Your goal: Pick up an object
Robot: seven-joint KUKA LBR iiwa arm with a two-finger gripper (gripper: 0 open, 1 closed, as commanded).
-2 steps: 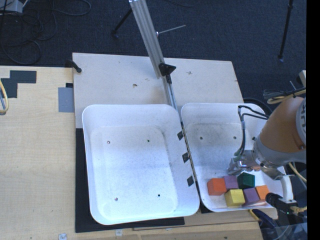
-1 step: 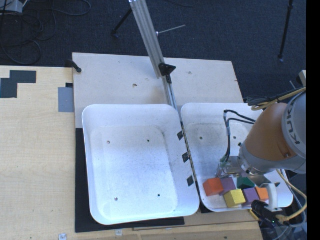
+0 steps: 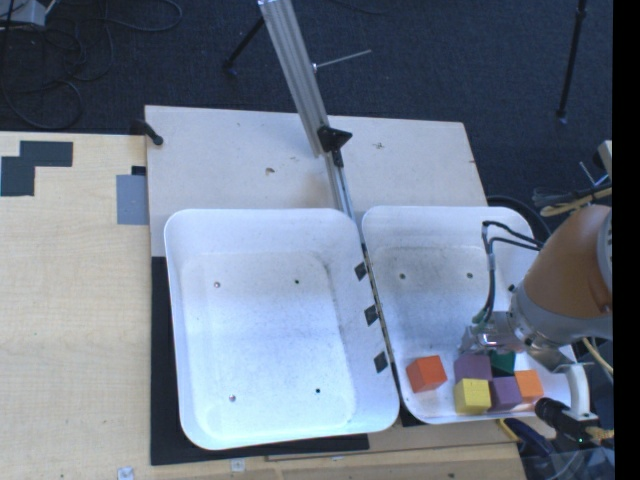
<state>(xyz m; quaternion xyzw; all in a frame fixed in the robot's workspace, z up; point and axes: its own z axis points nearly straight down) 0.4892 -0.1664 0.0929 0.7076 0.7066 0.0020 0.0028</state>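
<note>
In the right bin (image 3: pixel 430 268), near its front right corner, lies a cluster of blocks. An orange block (image 3: pixel 427 373) sits apart to the left. A yellow block (image 3: pixel 473 395) lies at the front, touching a purple block (image 3: pixel 473 369) and another purple block (image 3: pixel 506 392). A green block (image 3: pixel 502 362) and a small orange block (image 3: pixel 529 382) sit beside them. My gripper (image 3: pixel 489 343) hangs low right over the green and purple blocks, under the orange wrist band. The arm's body hides the fingertips.
The left bin (image 3: pixel 265 318) lies next to the right one, with black clips along the shared rim. A slanted aluminium rail (image 3: pixel 300 78) rises behind the bins. Cables run along the arm at the right edge of the right bin.
</note>
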